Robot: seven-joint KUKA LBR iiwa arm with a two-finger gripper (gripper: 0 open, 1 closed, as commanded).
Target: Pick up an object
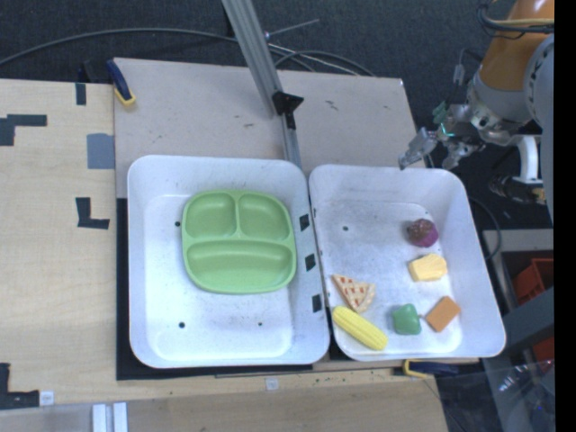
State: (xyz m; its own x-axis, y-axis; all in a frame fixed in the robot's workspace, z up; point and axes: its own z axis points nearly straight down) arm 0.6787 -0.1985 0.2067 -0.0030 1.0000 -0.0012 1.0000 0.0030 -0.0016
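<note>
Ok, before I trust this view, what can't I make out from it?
- pincer, camera view: small and blurred over the right bin's far rim; its opening is unreadable.
- Arm: cut off by the right edge.
- purple item: too blurred to identify.
- green item: shape unclear.
- Left bin floor: partly hidden under the green plate.

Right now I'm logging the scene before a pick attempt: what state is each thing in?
end effector: above the right bin's far rim, holding nothing
green plate: flat in left bin, compartments bare
purple item: loose in right bin
yellow block: loose, untouched
orange block: loose near right wall
green item: loose beside orange block
corn: lying on its side
pizza slice: lying flat
</note>
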